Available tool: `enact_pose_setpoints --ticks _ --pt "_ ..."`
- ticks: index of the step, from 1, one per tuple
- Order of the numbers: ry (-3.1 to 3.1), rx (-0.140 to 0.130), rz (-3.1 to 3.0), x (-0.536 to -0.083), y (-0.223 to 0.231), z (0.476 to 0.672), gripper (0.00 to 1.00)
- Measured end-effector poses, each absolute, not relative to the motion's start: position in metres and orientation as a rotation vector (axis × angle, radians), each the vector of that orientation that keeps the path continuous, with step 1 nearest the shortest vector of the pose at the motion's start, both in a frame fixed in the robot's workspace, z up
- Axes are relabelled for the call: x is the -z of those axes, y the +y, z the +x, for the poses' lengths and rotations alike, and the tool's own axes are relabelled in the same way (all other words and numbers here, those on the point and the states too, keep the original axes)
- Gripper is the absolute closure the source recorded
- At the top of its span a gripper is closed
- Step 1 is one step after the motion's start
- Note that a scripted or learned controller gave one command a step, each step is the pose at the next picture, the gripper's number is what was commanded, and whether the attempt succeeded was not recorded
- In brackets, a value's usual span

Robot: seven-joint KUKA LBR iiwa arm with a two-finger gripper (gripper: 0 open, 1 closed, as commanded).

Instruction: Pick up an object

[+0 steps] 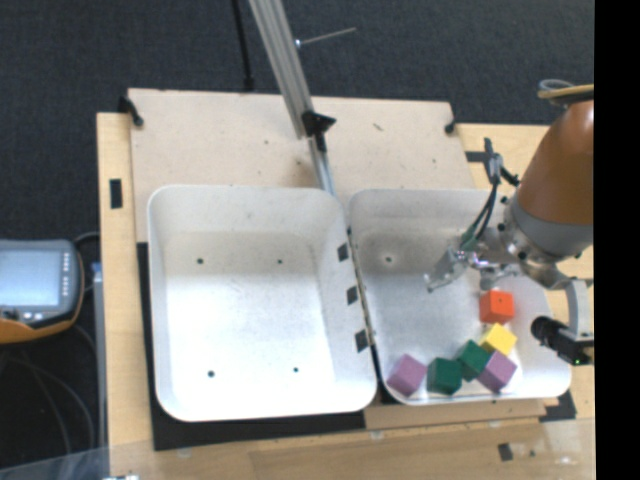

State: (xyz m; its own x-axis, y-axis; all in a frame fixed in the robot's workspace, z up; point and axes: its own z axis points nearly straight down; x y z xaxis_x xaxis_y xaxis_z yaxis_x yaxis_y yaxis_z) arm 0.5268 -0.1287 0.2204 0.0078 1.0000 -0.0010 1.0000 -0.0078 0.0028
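Where it reaches in: gripper (447, 271) over right bin (400, 218)
Fingers: cannot tell
Blocks: orange block (496, 306), yellow block (500, 339), two green, two purple

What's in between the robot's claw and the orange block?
Nothing. In the camera view, the claw hangs over the right bin, and the orange block sits lower right of it. Just bare white bin floor separates them.

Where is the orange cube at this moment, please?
The orange cube lies in the right bin, near its right wall, just above the yellow cube and below the pincer.
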Motion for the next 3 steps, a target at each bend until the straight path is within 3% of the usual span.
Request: enact_pose_setpoints --ticks 1,2,3 --pt "2.231 -0.005 2.213 -0.245 -0.064 0.487 0.00" --pt "2.226 -0.001 2.215 -0.240 -0.060 0.514 0.00" --pt "2.229 -0.003 2.214 -0.245 -0.027 0.501 0.00"
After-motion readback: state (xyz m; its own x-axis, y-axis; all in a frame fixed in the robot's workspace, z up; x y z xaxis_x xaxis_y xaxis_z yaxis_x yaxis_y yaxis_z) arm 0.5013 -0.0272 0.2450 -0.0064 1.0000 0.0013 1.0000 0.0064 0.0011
